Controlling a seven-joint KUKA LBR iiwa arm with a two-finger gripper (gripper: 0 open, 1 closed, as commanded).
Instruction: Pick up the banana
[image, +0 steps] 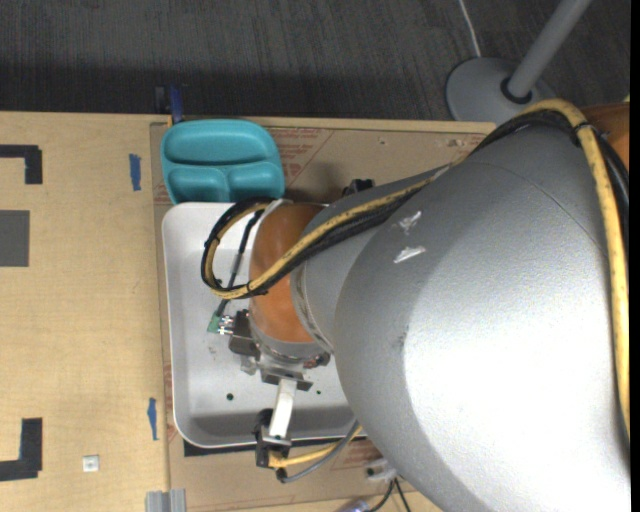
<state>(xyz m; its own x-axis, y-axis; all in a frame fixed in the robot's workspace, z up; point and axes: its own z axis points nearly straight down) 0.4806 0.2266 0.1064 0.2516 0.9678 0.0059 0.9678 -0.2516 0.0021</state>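
Grey arm low over a white bin, teal object just beyond.

A shallow white bin with rounded corners sits on a tan cardboard-covered table. A teal plastic object with a smooth, moulded shape lies just beyond the bin's far edge, touching or nearly touching its rim. Short strips of blue tape mark the table beside the bin's left side. Black bracket-shaped markings sit near the table's left edge. Dark grey carpet lies beyond the table.
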